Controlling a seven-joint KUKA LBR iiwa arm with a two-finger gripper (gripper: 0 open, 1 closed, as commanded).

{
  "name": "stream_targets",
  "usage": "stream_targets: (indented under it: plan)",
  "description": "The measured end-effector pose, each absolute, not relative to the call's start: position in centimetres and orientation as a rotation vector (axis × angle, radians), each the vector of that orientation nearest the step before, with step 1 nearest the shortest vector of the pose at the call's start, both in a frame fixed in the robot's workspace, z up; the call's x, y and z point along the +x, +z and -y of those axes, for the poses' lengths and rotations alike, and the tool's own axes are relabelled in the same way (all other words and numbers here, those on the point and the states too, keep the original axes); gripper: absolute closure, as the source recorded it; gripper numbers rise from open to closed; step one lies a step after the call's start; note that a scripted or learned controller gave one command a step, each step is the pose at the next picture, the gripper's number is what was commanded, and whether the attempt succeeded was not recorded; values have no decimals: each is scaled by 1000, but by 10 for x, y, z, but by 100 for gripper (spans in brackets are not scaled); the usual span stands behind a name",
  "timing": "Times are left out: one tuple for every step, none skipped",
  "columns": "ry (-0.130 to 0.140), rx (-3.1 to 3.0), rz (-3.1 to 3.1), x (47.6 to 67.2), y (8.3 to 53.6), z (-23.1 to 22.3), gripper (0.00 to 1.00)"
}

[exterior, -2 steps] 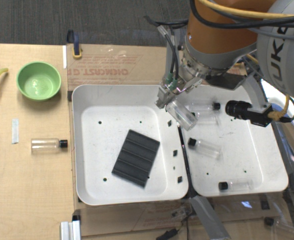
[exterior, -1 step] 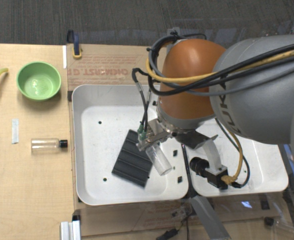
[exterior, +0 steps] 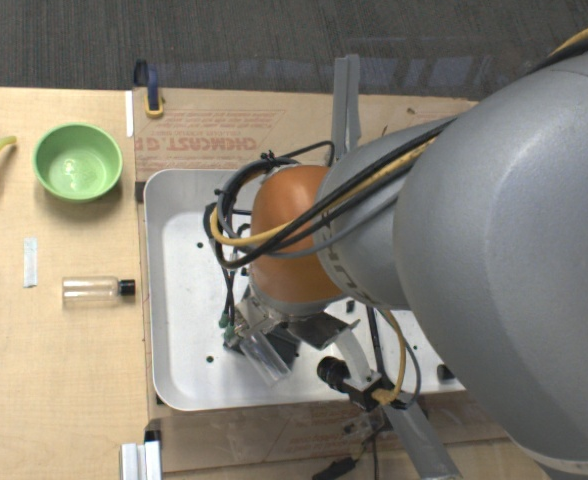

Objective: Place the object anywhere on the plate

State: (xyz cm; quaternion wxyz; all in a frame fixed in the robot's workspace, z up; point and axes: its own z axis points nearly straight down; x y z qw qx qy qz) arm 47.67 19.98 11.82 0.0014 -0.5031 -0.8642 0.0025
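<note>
From the camera view, the grey arm [exterior: 474, 258] with its orange band [exterior: 289, 233] reaches in from the right and hangs low over the white bin [exterior: 174, 368], covering most of it. The tool [exterior: 259, 353] sits near the bin's front edge, angled toward the front-left corner; whether it is released or clenched I cannot tell, and nothing can be seen between its tips. No plate and no object to be placed can be made out; if they lie in the bin, the arm hides them. So the direction from tool to object cannot be judged here. On the desk left of the bin stand a green bowl [exterior: 78, 162] toward the back and a clear bottle [exterior: 97, 288] lying on its side, cap toward the bin.
</note>
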Motion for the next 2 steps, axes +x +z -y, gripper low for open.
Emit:
stream_targets:
  plan:
    - [5, -1676, 2658, 525, 342, -164, 100]
    - [7, -1609, 2696, 477, 212, -190, 100]
